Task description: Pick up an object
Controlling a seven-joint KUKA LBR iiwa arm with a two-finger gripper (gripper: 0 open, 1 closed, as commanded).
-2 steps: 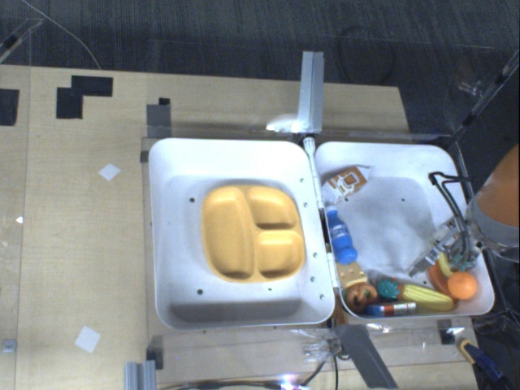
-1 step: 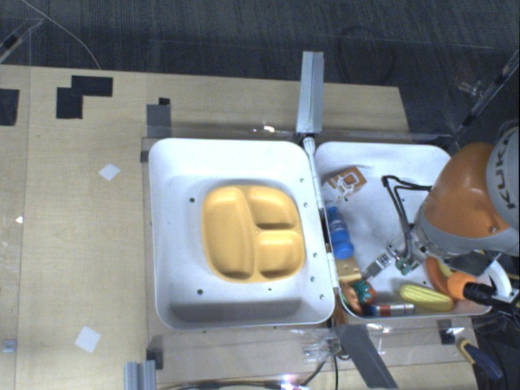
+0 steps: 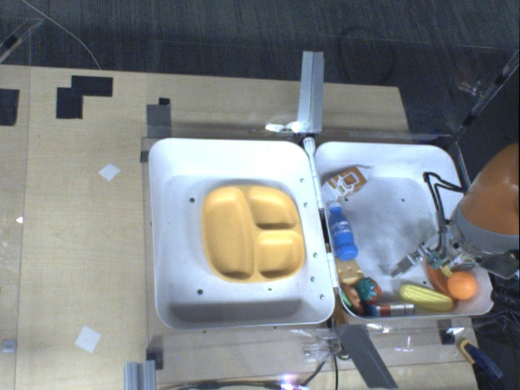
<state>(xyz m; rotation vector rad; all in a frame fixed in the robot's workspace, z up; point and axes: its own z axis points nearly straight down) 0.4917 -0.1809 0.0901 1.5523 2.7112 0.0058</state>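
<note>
Camera view looks down on two white bins side by side. Left bin (image 3: pixel 162 218) holds a yellow tray (image 3: pixel 252 232) with three dips in it. Right bin (image 3: pixel 382 149) holds the small toys, and the arm (image 3: pixel 491 205) reaches into it from the right.

The gripper (image 3: pixel 416 260) hangs low near the front right corner of that bin. One silver finger (image 3: pixel 404 264) sticks out to the left, but the rest is a blur of wires and metal, so I cannot tell if the pincer is open or closed. Nothing sits clearly between its tips.

Just beside it lie a little orange ball (image 3: pixel 461 286) and a yellow corn cob (image 3: pixel 426 296) – the corn lies flat by the front wall, and the ball touches or nearly touches its right end. A blue bottle (image 3: pixel 342 234) lies along the left wall, well apart from the gripper, and a heap of small toys (image 3: pixel 363 291) sits in the front left corner.

The corn looks like the best pick – probably light, hard plastic, a bit bumpy, so it should not slip much. Grab it across its thin middle, not end to end. The ball is round and smooth and may roll away. The wall is close, so one finger could bump it
</note>
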